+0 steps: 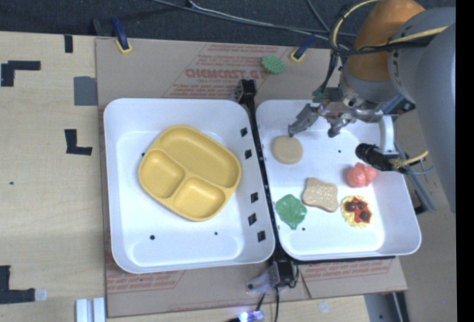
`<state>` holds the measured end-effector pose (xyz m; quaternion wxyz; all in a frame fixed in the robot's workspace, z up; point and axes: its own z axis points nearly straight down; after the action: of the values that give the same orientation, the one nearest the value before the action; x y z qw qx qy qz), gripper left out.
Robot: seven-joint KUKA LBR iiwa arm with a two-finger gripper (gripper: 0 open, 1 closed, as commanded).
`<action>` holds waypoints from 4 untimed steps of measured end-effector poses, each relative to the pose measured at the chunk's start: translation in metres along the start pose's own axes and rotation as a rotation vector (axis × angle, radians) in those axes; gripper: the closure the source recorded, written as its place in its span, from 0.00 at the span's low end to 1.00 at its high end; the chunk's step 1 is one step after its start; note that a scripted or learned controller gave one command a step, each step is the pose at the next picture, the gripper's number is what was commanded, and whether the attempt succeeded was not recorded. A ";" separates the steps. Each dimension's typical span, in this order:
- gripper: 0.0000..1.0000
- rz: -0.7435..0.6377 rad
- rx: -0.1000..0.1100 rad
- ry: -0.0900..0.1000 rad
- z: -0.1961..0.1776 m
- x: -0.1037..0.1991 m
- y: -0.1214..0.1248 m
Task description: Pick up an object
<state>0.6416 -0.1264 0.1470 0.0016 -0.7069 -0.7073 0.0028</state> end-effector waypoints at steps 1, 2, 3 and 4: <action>0.00 0.000 0.001 0.000 0.051 -0.006 -0.009; 1.00 -0.002 -0.004 0.001 0.037 -0.005 -0.007; 1.00 -0.001 -0.012 0.001 -0.026 -0.007 -0.004; 1.00 -0.001 -0.010 0.002 -0.069 -0.006 -0.003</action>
<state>0.6387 -0.1326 0.2159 -0.0015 -0.7064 -0.7078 -0.0014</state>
